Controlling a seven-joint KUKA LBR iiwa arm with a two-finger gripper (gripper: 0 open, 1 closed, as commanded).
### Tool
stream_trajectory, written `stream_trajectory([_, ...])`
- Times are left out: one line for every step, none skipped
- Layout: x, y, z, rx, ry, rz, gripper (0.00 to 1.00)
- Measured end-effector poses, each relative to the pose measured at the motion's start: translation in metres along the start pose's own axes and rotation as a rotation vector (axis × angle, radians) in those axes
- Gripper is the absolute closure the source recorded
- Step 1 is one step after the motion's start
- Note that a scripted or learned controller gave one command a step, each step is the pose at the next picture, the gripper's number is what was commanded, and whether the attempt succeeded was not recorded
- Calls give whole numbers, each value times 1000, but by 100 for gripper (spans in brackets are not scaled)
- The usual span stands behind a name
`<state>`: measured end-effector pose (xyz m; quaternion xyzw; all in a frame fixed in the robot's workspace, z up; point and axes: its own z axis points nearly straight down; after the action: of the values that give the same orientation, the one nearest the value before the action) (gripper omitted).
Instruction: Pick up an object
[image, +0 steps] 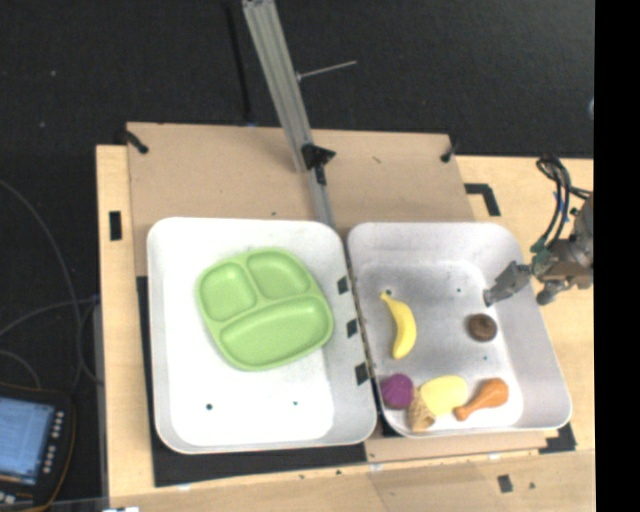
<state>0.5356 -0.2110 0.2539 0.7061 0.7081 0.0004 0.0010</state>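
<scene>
Beside curved banana (401, 325), round brown ball (482, 327).

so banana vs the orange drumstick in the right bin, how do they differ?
Colour: the banana is yellow, the drumstick orange-brown.
Pose: the banana lies roughly lengthwise up the bin, curved; the drumstick lies slanted, thick end up-right.
Place: the banana sits near the bin's left wall, apart from other items; the drumstick lies at the front, beside a pale yellow piece.
Shared: both lie flat in the right bin, ungripped.
</scene>
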Motion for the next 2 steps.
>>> stream_trajectory([0, 0, 0, 0, 0, 0, 0])
stream_trajectory([-1, -2, 63, 7, 1, 3, 0])
